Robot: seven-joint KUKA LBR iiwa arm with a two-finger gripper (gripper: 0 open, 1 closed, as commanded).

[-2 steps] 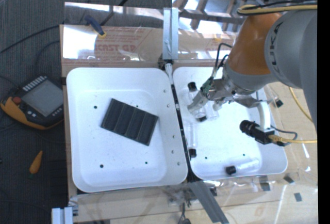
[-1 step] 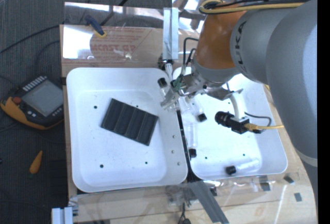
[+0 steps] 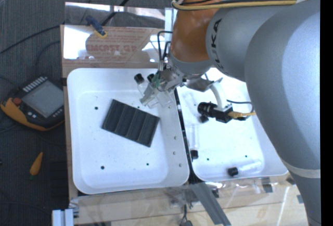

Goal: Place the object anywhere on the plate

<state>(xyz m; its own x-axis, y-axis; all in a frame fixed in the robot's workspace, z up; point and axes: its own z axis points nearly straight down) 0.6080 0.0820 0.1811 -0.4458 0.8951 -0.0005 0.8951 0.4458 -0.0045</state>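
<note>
Plate-like dark grey ribbed rectangular slab (image 3: 130,123) lies flat and tilted in the left shallow white plastic bin (image 3: 88,167). Small clear-and-green object (image 3: 156,84), hard to make out, sits at that bin's upper right, under the two-finger gripper (image 3: 165,80); whether the gripper is wide, narrow or holding cannot be told. Grey arm (image 3: 270,58) covers much of the right white bin (image 3: 218,167), which holds a clear tube with black cap (image 3: 244,168).

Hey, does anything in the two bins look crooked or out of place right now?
The dark ribbed plate lies askew in the left bin, turned at a slant to its walls. A clear marker-like item with a black cap lies loose in the right bin.
</note>
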